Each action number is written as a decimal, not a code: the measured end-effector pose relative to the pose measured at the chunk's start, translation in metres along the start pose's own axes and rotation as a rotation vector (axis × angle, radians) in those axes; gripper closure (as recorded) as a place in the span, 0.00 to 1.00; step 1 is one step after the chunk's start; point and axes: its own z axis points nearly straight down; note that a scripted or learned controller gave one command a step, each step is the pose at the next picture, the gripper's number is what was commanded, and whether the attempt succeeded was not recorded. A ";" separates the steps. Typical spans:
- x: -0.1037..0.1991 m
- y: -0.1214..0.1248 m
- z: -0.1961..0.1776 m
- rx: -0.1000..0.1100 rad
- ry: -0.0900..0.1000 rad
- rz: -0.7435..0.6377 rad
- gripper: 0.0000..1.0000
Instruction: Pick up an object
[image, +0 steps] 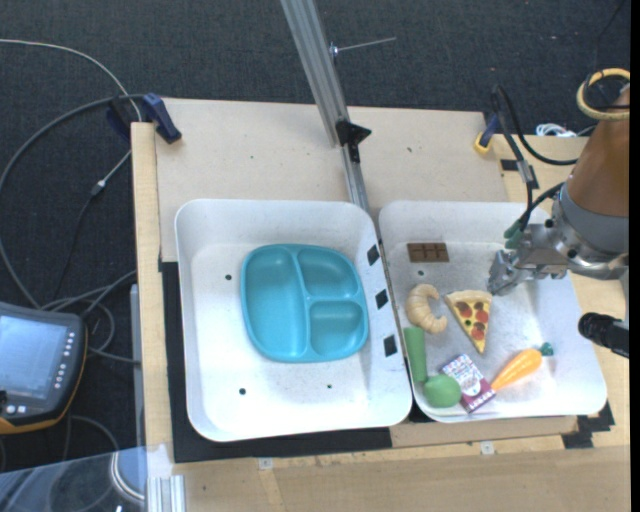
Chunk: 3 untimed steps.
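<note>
The right bin (560, 405) holds several toy foods: a brown chocolate bar (428, 253) at the back, a tan croissant (426, 307), a pizza slice (472, 318), an orange carrot (519, 368), a green vegetable (428, 375) and a small purple-pink packet (468, 380). My gripper (508, 270) hangs over the right bin's far right part, just right of and above the pizza slice. I see nothing between its fingers.
The left bin (200, 330) bears a teal divided plate (303, 301). A metal pole (322, 80) slants over the divider between the bins. Cables and a tablet (35, 365) lie on the dark floor at left.
</note>
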 end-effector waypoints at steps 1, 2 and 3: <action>0.058 0.008 0.010 0.002 0.000 0.001 1.00; 0.112 0.030 0.018 -0.002 -0.002 0.002 1.00; 0.166 0.038 0.007 -0.003 -0.001 0.000 1.00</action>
